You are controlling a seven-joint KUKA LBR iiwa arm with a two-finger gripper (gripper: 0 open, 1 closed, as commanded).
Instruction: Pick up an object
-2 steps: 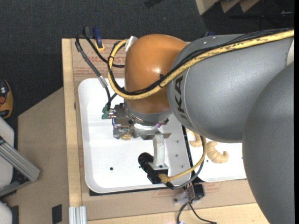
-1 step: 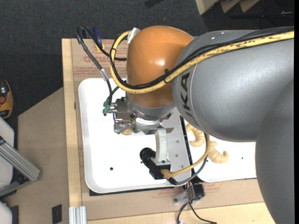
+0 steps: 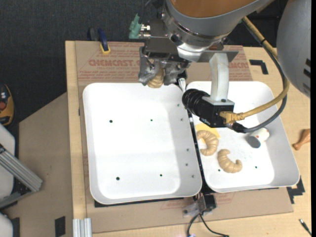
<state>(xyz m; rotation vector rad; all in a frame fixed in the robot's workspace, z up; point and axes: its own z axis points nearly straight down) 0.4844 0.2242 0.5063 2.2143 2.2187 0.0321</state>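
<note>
One croissant-shaped piece [image 3: 154, 81] sits pinched between the fingers of the gripper [image 3: 157, 78], raised over the far rim of the left bin [image 3: 98, 132], a placement that suggests a pick already made and a carry across; two like pieces [image 3: 208, 141] [image 3: 230, 162] lie near each other in the right bin [image 3: 281, 167], beside a small white-and-grey object [image 3: 257, 138], probably awaiting later picks.

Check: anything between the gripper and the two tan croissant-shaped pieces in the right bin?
Nothing loose. The gripper sits over the left white bin's back rim, a similar tan piece at its tip. Toward the nearer croissant-shaped piece and the farther croissant-shaped piece, only the arm's own black cylindrical fitting overhangs.
</note>
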